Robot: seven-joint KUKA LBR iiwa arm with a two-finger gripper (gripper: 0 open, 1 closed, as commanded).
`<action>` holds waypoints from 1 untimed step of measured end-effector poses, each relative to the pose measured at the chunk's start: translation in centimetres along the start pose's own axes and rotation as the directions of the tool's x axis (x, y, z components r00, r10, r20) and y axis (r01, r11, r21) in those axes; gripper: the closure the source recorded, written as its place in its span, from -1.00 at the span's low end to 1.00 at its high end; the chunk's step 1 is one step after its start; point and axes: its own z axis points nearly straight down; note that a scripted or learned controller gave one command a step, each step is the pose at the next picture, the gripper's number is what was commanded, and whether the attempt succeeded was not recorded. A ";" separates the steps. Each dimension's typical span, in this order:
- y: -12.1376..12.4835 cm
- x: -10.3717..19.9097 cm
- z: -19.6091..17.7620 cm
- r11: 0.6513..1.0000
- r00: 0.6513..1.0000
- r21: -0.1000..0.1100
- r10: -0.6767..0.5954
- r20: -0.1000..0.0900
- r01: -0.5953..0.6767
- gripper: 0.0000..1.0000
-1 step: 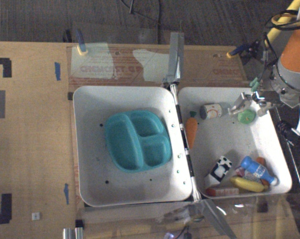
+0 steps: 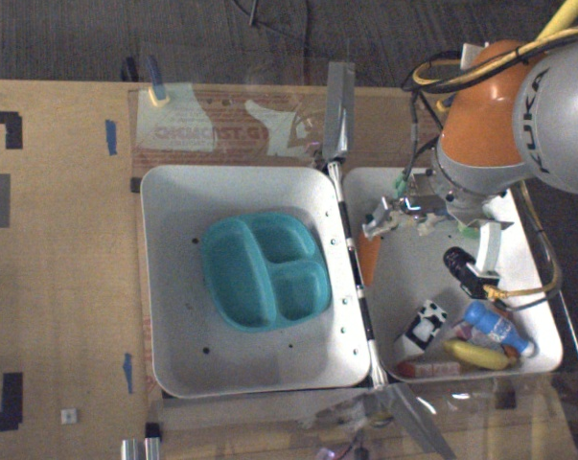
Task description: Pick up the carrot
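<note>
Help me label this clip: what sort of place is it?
Probably a robot lab test bench: a robot arm over two white bins, blue tape marks on the board, and cables on the floor.

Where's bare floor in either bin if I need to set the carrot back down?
Left bin: bare floor all round the teal tray, widest along its near and left walls. Right bin: a bare patch mid-floor, between the carrot and the cow toy. Its near right corner is crowded: banana, bottle.

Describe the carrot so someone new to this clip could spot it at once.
Look at the right-hand white bin. Along its left wall, just below the gripper, lies the carrot. It is the sole orange item there, apart from the toys clustered at the bin's bottom-right.
</note>
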 end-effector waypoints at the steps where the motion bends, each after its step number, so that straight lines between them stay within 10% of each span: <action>1: -6.4 -5.3 7.9 0.994 0.994 0.001 0.106 -0.001 -0.106 -1.00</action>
